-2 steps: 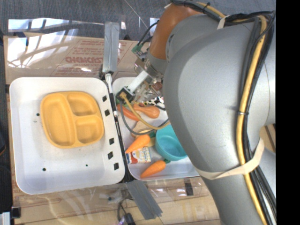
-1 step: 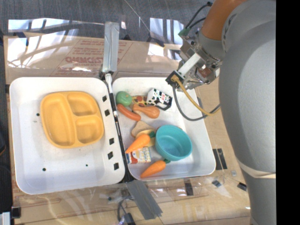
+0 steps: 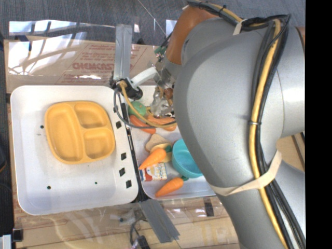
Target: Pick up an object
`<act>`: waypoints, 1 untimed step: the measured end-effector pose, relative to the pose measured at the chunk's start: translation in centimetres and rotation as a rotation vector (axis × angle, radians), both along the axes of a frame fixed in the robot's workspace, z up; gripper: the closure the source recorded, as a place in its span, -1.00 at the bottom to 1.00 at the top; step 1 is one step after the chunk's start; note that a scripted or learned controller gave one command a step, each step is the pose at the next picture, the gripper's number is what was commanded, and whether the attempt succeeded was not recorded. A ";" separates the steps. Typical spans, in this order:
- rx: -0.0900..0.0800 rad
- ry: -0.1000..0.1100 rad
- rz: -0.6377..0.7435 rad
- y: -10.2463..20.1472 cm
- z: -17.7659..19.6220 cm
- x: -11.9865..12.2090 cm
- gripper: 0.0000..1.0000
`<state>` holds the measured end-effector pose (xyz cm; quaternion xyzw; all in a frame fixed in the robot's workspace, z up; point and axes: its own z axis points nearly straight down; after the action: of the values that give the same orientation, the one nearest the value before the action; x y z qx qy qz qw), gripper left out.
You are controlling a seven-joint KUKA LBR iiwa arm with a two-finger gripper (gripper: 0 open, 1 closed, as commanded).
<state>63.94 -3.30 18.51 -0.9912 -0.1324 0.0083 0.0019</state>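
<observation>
Grey arm is being seen closest to the lens, reaching over the right bin. Gripper is being lowered near that bin's far edge, over a green and orange toy pile; claw state can't be told, hidden by the wrist. Carrots, a teal bowl are being left by the near edge. Yellow tray is being kept mid left bin. Cardboard is being used beyond the bins.
</observation>
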 end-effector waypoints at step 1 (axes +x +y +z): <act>-0.001 -0.005 -0.058 2.4 0.3 -2.4 1.00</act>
<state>61.52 -0.94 18.77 -0.9946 -0.1038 0.0057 0.0011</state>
